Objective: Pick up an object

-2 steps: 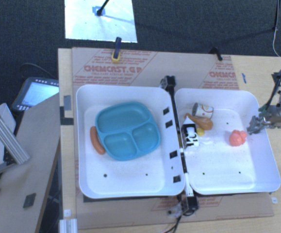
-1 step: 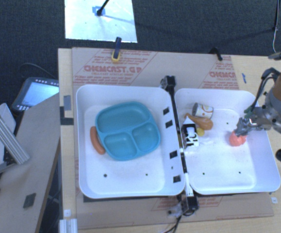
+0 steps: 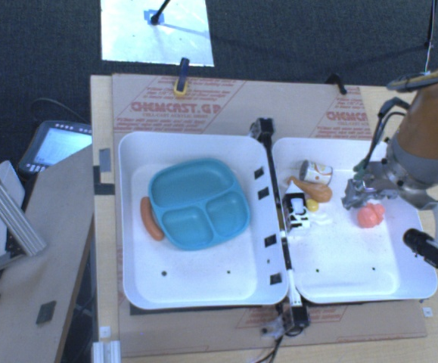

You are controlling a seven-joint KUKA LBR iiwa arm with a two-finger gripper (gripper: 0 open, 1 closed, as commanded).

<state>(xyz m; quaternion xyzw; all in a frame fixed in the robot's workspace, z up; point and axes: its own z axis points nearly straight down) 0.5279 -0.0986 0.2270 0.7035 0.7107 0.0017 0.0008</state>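
Two white bins were set side by side on the bench. The left bin [image 3: 132, 274] held two things: one blue tray [image 3: 199, 203] with three parts, and one orange sausage toy [image 3: 151, 218] lying just beside the tray on its left. The right bin [image 3: 355, 282] held five small things, as far as could be counted: one pink lumpy toy [image 3: 370, 215], one orange carrot toy [image 3: 312, 189], one little white cup [image 3: 316, 172] tipped on its side at the far side of the carrot, one small yellow bit [image 3: 312, 203], and one black and white piece [image 3: 295, 210] near the wall between the bins.

The gripper [image 3: 357, 193] was seen low over the right bin, at its far right part, just beside the pink toy on its far left. Whether it was wide or narrow could not be told, since it was small and blurred. Nothing was seen held in it.

The pink toy was judged to be the thing most likely to be picked, because it lay closest. It was thought to be light and maybe a bit soft, like a play food. Its round, bumpy shape might be slippery, so it could roll or pop out when squeezed. It would best be taken across its middle, from both sides, straight down from above. The carrot was thought to be light and stiff, and best taken across its thin body.
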